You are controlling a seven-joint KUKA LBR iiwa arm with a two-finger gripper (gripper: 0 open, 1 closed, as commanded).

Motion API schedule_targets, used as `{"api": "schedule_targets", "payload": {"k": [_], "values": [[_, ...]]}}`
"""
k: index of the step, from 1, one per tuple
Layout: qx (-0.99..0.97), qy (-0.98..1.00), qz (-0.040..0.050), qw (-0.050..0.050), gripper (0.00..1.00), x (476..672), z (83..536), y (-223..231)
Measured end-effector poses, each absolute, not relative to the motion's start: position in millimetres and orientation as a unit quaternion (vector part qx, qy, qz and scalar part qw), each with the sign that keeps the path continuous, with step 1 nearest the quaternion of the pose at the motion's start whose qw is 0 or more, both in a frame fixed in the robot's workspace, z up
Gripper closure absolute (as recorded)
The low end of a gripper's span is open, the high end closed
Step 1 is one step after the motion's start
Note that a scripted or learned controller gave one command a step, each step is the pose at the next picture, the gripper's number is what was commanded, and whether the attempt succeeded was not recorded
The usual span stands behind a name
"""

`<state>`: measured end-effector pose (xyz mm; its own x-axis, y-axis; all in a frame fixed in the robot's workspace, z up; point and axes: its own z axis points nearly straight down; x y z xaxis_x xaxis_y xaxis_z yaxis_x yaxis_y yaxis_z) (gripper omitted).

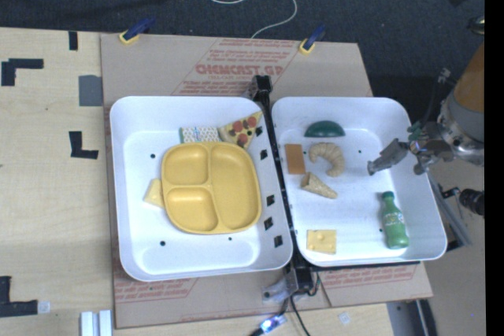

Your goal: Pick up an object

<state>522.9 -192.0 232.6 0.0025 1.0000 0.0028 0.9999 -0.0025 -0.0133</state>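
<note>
Two white bins sat side by side on the table (47, 169), on a sheet of brown cardboard (236, 63). The left bin (130, 248) held a big yellow plate (211, 186) with three parts in it. The plate lay in the middle of that bin. A yellow wedge (153, 192) peeked out from under the plate's left side. A slice of toy pizza (242, 128) and a spotted card (198, 134) lay just past the plate, near the bin's far edge. The right bin (354, 108) held small toy foods. A dark green dome (324, 128) sat near its far edge. Just in front of it lay a tan croissant (328, 156). An orange-brown block (294, 158) lay to the left of the croissant, close to the wall between the bins. A small tan cone piece (319, 185) lay near the middle of the bin. A yellow square of cheese (321, 241) lay near the bin's front edge. A green bottle (393, 220) lay near the right side of the bin, towards the front. The arm (465, 118) reached in from the right edge of the table. The hand (402, 153) hung over the right side of the right bin, a little beyond the bottle. Its fingers (383, 160) were spread apart, and there was nothing between them. The hand did not touch any toy. A thin white cable (252, 0) curled on the dark floor past the table's far edge.
</note>
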Motion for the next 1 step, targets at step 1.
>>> {"api": "schedule_targets", "payload": {"k": [1], "values": [[-0.707,-0.707,0.0007,0.001,0.00,525.4,238.7,-191.9]]}}
